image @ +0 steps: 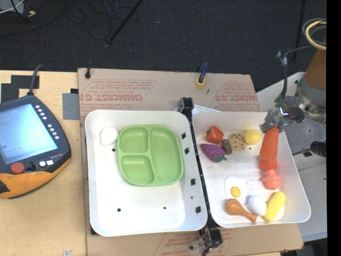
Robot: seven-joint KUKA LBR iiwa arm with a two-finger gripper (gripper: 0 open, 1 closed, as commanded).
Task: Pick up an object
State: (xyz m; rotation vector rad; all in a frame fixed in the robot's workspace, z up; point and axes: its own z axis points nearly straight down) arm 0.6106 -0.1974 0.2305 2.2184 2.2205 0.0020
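Half of the arm [314, 73] is cut off at right, we cannot tell how its jaws stand above the orange bottle [269, 148] in the right bin [298, 196], and the cardboard [133, 92] reads "CHEMCRAFT".

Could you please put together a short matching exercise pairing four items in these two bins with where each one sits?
Items:
1. green divided plate
2. white egg
3. corn cob
4. cookie

Places:
A. near right corner of the right bin
B. middle of the left bin
C. far left corner of the left bin
D. right bin, beside the lemon

Pairs: 1-B, 2-C, 3-A, 4-D
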